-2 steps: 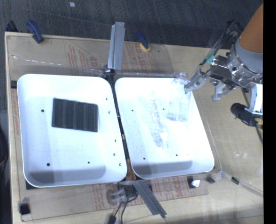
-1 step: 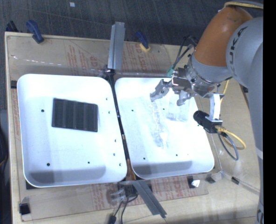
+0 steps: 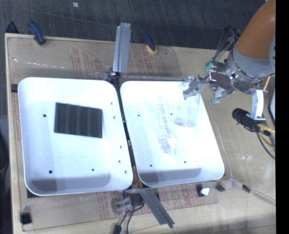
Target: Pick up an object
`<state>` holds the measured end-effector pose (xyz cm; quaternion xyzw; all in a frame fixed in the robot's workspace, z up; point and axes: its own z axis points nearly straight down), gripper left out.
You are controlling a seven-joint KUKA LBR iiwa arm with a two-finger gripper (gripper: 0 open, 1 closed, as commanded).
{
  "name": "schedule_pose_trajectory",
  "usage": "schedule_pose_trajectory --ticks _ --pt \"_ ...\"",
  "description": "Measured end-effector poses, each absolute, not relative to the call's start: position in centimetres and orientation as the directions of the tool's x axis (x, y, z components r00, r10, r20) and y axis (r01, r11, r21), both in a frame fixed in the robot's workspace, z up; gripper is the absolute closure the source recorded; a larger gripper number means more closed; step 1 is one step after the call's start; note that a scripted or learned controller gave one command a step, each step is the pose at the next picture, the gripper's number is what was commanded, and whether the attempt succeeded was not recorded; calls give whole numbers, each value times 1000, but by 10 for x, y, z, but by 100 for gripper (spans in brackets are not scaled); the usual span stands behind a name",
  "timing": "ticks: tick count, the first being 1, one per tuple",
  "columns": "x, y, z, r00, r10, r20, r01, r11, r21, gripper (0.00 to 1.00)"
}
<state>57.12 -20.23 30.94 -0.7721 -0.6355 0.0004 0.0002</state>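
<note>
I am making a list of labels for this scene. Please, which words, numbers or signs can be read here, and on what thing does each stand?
No text can be read with certainty.
Red printing on the clear sheet under the bins: too blurred to read.
Faint marks in the right bin: blurred; cannot tell if they are letters.
Dark ribbed pad in the left bin: no text seen.

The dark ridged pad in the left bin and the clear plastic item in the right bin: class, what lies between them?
In the camera view, between the dark ridged pad and the clear plastic item lie bare white bin floor and the bins' adjoining rims.
</note>
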Motion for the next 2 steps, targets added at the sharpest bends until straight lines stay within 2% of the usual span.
schedule_pose_trajectory --ticks 1,2 --pt "548 -201 341 130 991 -1 991 -130 1 0" --pt "584 -180 374 203 979 0 979 -203 0 0"
